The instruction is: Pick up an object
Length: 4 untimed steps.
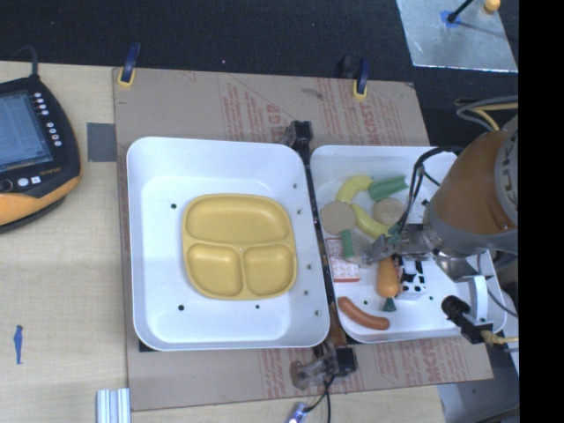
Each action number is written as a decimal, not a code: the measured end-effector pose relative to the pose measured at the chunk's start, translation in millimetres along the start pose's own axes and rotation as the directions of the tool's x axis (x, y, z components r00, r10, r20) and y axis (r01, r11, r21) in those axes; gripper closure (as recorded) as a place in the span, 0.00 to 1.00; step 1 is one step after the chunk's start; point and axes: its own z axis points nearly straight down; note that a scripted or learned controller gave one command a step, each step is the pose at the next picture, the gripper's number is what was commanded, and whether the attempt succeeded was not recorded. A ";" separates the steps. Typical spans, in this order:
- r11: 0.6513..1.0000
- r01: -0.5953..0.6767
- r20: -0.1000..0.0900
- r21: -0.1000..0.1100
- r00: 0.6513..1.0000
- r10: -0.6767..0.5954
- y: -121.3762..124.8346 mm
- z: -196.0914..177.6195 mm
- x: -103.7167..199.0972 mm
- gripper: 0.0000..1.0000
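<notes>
The gripper (pixel 394 247) was found low inside the right bin (pixel 441 327), at the centre of the cluttered toys; whether it was released, clenched or grasping anything could not be told, since the arm (pixel 471 196) and its wrist hid much of it. Directly below the gripper stood an orange carrot (pixel 387 280), its green tip pointing toward the bin's near wall, touching or very nearly touching the gripper. Just above lay a yellow banana (pixel 359 199), with a green piece (pixel 387 186) beside it and two tan discs (pixel 336 216) at either flank. A reddish sausage (pixel 363 314) rested near the bin's front wall, apart from the gripper. A small white card with red print (pixel 344 272) lay against the bin's left wall. The left bin (pixel 159 236) held a yellow divided tray (pixel 238 244) at its centre. A teach pendant (pixel 31 152) sat on the bench at the far left.
</notes>
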 end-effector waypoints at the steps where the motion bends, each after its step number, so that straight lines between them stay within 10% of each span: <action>1: 1.000 0.006 -0.004 0.000 1.000 -0.006 2.5 -12.7 0.0 1.00; 2: 1.000 0.008 -0.004 0.001 1.000 -0.008 2.4 -12.4 0.6 0.00; 4: 1.000 0.002 -0.008 0.015 1.000 -0.002 17.7 0.0 0.9 0.00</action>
